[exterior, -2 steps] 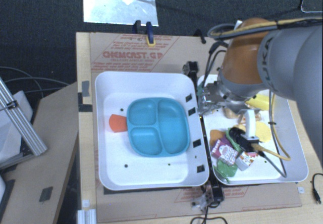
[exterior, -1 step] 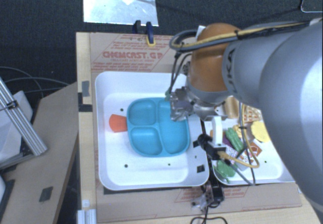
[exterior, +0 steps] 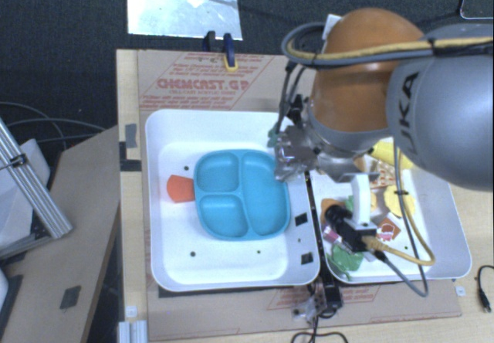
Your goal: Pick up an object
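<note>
Going L to R from my remote seat: left bin [exterior: 158,179] holds a blue divided tray [exterior: 241,193] mid-bin, w/ a small orange piece [exterior: 180,189] touching its left edge. Tray looks like stiff, light plastic, prob slick; I'd pinch a raised rim or divider, not the flat floor. Orange bit seems smaller, maybe easier to close on. End effector [exterior: 287,154] sits at the tray's far right corner, near the wall between the bins; can't tell if it's released or clenched. Right bin [exterior: 455,253] has mixed clutter, incl. something yellow [exterior: 384,153] and green [exterior: 347,260], mostly under the arm. Tabletop [exterior: 201,79] is brown board; dark carpet beyond, far side.
</note>
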Controlling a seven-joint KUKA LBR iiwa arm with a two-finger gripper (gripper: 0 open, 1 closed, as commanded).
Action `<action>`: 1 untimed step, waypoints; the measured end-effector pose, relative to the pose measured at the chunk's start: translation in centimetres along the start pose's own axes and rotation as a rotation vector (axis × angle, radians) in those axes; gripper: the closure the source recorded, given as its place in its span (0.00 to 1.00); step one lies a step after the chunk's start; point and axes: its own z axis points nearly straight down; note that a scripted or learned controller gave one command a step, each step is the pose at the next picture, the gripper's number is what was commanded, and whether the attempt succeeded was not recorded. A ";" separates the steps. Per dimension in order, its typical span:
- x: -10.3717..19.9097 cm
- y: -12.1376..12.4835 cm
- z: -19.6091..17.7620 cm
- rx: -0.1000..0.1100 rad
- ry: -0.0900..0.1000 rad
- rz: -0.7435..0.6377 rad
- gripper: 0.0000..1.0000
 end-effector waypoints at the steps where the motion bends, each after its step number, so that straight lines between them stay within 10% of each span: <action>1: -0.1 0.2 -0.5 0.005 -0.003 -0.002 1.00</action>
